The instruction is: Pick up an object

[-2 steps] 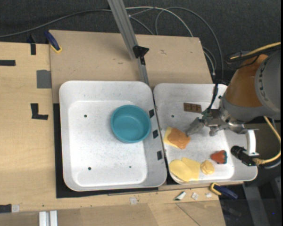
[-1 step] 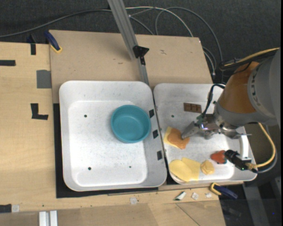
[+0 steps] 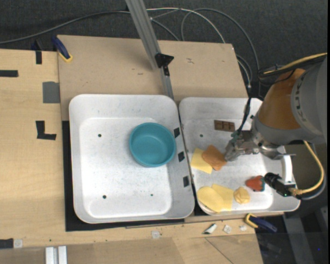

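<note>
Several food pieces crowd the right bin (image 3: pixel 220 110); the gripper (image 3: pixel 232 150) sits beside the orange wedge (image 3: pixel 214 156), grip unreadable from here.

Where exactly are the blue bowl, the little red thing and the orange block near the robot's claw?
blue bowl (image 3: pixel 152 144): camera view, on its inner floor, in the left bin.
red thing (image 3: pixel 255 183): camera view, on its top, in the right bin.
orange block (image 3: pixel 213 157): camera view, on its upper face, beside the gripper (image 3: pixel 231 150).

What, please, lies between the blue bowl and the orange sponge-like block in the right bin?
In the camera view, bare left-bin floor, the two bins' adjoining rims and a pale yellow piece separate the blue bowl from the orange block.
</note>
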### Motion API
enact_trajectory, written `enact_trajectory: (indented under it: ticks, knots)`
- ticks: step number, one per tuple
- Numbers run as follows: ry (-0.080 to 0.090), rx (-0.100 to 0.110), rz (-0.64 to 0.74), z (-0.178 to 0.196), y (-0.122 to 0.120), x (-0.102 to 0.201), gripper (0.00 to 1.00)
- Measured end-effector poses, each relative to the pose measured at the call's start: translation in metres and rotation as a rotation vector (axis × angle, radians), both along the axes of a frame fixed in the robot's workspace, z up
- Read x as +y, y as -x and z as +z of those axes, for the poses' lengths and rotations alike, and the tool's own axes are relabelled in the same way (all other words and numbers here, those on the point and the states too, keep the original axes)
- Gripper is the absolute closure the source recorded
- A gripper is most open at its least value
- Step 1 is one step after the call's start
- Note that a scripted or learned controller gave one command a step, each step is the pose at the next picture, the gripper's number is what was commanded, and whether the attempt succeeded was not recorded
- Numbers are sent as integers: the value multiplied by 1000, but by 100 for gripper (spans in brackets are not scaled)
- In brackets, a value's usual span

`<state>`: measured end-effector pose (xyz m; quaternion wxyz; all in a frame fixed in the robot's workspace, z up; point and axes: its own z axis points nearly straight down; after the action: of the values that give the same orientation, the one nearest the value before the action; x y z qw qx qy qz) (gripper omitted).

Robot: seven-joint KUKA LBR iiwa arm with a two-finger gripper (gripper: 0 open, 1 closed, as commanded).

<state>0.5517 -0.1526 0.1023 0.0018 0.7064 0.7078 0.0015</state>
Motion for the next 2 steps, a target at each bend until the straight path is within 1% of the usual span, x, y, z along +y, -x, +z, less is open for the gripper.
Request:
enact_trajectory:
  ticks: [2]
  knots:
    - [1, 0, -1, 124, 4, -8, 100]
